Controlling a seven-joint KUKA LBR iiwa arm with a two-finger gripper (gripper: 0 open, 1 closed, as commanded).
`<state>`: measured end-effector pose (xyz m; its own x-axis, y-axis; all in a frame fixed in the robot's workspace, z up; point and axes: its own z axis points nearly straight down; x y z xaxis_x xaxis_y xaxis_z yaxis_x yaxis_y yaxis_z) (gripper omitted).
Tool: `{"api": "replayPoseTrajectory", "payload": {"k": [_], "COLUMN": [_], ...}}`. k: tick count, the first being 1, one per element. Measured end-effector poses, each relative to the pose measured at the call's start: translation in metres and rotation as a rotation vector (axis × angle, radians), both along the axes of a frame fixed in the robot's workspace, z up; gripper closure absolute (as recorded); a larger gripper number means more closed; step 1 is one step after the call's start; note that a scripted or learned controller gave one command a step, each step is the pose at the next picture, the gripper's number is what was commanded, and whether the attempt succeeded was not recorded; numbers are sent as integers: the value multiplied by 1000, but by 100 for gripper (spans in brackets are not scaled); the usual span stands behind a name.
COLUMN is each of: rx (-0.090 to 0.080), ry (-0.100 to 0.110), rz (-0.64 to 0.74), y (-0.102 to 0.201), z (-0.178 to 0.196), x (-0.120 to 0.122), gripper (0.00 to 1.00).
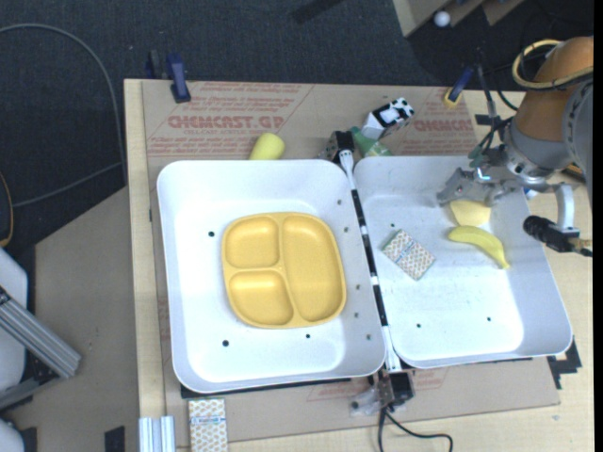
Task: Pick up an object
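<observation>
Yellow banana (480, 244) lies on the floor of the right bin (452, 332), just below and slightly to the right of the end effector (464, 189), its curved body running from upper left to lower right. A pale yellow wedge-shaped piece (471, 214) sits between the banana and the end effector, touching or nearly touching the banana's upper edge and lying right under the metal fingers. Those fingers look splayed outward over the bin's upper area, with nothing pinched between them; whether they touch the wedge cannot be told. Below and to the left of the end effector, a small patterned packet (408, 253) rests tilted on the same bin floor, apart from the banana.

Farther left of the end effector, across the dark seam between the bins, the left bin (188, 205) holds a yellow divided plate (284, 269) with three compartments, lying flat near its middle. Above and left of the end effector, on the cardboard-covered tabletop (226, 121) behind the bins, sit a small yellow object (268, 146) and a black and white item (393, 114). The grey arm with its orange band (556, 92) rises up and to the right of the end effector.
</observation>
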<state>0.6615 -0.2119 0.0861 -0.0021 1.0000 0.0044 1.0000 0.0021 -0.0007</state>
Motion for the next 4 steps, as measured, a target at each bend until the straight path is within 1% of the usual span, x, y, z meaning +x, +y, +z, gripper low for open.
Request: {"api": "replayPoseTrajectory", "payload": {"k": [1,2,3,4], "rx": [-4,-4,-4,-4], "ry": [0,1,-1,-1], "rz": [-2,-3,-3,-3], "y": [9,13,13,13], "z": [-1,-1,9,9], "x": [-31,-51,-50,-50], "gripper": [0,0,100,0]}}
